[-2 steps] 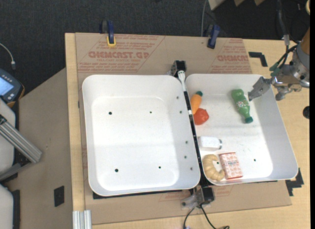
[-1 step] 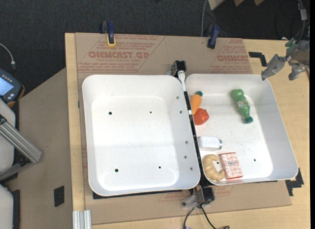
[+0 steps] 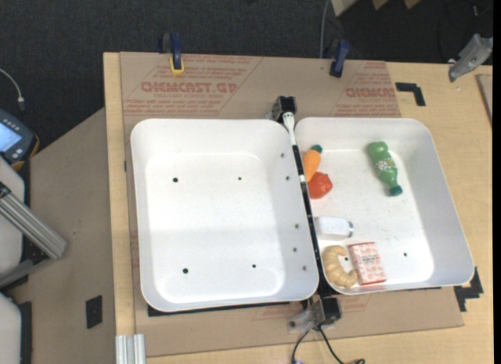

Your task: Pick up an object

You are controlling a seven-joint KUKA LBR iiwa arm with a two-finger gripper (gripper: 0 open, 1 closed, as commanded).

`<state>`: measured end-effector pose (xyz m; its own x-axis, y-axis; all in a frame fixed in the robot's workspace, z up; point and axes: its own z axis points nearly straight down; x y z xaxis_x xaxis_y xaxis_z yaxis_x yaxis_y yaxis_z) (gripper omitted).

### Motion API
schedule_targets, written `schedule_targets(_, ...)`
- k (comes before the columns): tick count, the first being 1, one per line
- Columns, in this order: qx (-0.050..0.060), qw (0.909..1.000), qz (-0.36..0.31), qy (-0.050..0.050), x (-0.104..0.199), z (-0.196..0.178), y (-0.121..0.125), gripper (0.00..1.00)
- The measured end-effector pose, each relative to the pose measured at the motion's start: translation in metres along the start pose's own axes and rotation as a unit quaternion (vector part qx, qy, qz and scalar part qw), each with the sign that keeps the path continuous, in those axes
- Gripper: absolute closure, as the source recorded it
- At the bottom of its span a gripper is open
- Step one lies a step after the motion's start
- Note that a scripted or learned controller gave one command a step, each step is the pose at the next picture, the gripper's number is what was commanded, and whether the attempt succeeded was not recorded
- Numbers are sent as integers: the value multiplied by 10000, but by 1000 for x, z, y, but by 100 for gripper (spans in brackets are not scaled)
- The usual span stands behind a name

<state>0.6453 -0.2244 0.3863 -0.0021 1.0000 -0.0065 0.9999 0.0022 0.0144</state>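
Five objects right bin [image 3: 438, 198]; green bottle [image 3: 383, 167] lying flat.

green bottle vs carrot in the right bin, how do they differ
The green bottle lies out in the open toward the bin's far right, touching nothing; the carrot is tucked against the left wall, right by a red piece. The bottle is green with a pale label and looks longer; the carrot is orange with a green tip. Both lie flat in the right bin.
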Motion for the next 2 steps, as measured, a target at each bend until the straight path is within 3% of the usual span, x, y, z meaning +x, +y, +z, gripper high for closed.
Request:
schedule_targets(1, -18, 10000, -8, -6, 1, -118, 24, 0)
schedule_targets(2, 34, 10000, -3, 3, 1, -121, 24, 100)
